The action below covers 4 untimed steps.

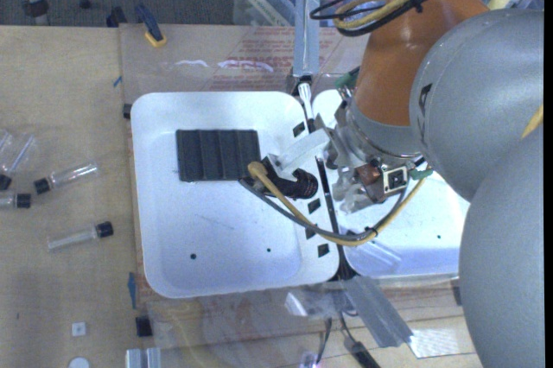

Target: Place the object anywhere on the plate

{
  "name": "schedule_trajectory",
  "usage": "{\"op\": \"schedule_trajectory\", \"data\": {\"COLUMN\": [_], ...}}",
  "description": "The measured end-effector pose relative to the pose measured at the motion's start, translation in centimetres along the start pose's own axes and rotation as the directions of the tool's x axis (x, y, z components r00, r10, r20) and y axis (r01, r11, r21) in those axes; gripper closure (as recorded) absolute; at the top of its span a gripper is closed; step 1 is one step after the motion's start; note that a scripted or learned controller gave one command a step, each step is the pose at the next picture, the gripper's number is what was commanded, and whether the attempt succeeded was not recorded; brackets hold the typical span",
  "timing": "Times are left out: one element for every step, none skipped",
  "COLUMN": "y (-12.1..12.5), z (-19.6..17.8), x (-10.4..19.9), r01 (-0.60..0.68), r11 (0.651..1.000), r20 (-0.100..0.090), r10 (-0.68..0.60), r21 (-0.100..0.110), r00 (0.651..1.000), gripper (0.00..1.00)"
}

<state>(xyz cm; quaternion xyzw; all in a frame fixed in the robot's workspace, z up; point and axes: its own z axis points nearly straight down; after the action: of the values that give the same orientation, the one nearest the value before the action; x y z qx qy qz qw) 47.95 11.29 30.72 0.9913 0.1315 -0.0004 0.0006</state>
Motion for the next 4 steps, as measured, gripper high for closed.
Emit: {"op": "schedule_trajectory", "data": {"y": [-6.7, -8.1, -6.8, -7.0], "z": [9.6, 19.9, 21.1, 6.2], "x": [3.4, 10.4, 17.9, 17.2], "r01": [0.008, -0.025, 0.077, 0.383], "r11": [1.0, 1.0, 0.997, 0.924], "r20": [0.001, 0.001, -0.002, 0.002], "r10": [-0.008, 0.025, -0.077, -0.383], "r21": [0.001, 0.0, 0.003, 0.002], "r00": [1.0, 1.0, 0.997, 0.924], "gripper": [1.0, 1.0, 1.0, 1.0]}}
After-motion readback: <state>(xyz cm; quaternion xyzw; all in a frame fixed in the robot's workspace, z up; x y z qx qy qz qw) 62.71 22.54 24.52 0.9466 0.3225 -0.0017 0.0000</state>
